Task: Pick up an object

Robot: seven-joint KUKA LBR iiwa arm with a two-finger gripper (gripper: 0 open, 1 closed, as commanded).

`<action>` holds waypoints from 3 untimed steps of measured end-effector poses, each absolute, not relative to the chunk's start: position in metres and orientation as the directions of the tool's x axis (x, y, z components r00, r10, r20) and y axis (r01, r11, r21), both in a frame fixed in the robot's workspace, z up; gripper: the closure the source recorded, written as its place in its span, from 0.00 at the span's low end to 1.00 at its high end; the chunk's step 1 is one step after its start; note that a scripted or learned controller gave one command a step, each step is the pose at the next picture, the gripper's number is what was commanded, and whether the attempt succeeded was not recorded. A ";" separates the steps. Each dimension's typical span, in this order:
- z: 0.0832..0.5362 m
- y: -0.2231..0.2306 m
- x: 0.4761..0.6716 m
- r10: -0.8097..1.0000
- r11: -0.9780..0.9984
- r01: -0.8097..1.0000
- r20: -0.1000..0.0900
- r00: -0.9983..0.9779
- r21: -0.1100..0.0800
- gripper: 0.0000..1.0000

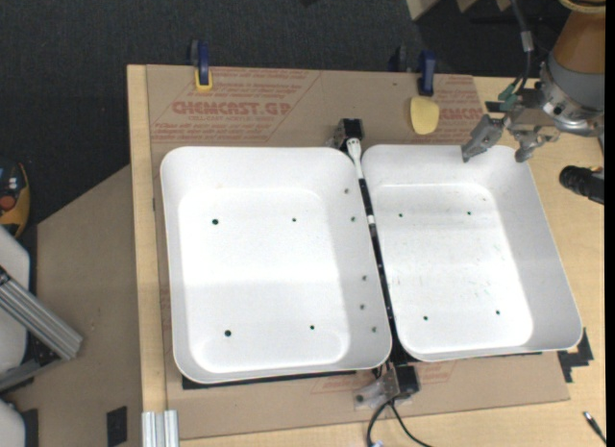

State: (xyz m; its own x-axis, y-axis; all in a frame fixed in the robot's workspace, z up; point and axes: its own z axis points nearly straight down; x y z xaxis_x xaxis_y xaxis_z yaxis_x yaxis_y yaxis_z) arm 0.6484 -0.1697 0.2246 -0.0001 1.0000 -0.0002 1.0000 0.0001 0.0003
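A grey arm with an orange band enters at two o'clock, its gripper hanging over the far rim of the right bin, both fingers spread apart with nothing between them. The only loose object on view, a small pale yellow piece, lies on the brown board at twelve o'clock, just beyond that bin's far left corner and below a blue clamp. The left bin sits touching its neighbour along a dark centre seam. Open board borders the bins at twelve and nine o'clock; a second blue clamp stands at eleven. The arm's upper part is cut off by the frame edge, and the yellow piece is too small to identify.
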 end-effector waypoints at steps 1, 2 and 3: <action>0.376 -0.110 0.637 1.000 0.008 1.000 -0.002 -0.008 0.020 0.00; 0.375 -0.114 0.636 1.000 0.002 1.000 -0.003 -0.002 0.006 1.00; 0.280 -0.077 0.667 1.000 0.004 1.000 0.002 -0.004 -0.007 1.00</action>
